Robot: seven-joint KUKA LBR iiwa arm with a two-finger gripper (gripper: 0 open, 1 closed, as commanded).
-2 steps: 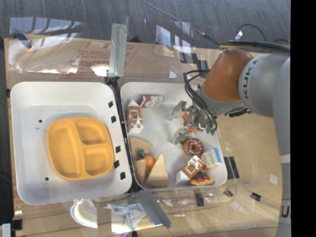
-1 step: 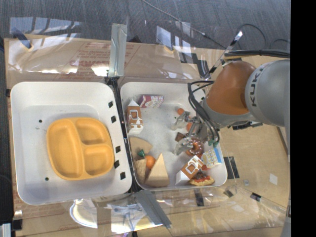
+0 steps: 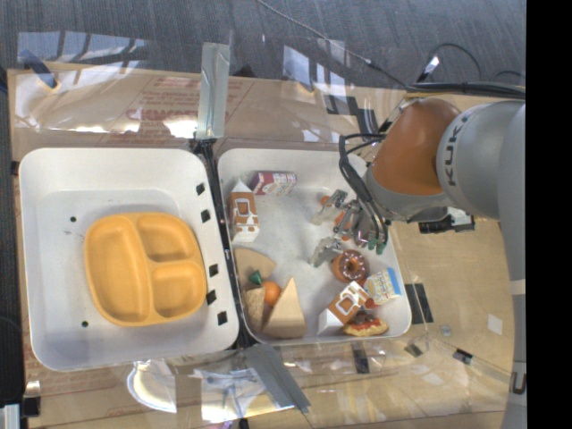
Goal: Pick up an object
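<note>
While gripper (image 3: 335, 231) hovers, donut (image 3: 349, 264) just beside, cartons crowding.

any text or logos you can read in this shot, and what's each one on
"KUKA", only partly in sight, in dark letters on the grey arm just past its orange band.
Faint reddish print on the cardboard behind the bins: too blurred to read.
Small cartons in the right bin, one by the far wall and one by the divider: printed, but too small to read.
Blue and white packet: print unreadable.

The grey arm (image 3: 487, 155) bears part of the letters "KUKA"; nothing else is legible.
</note>
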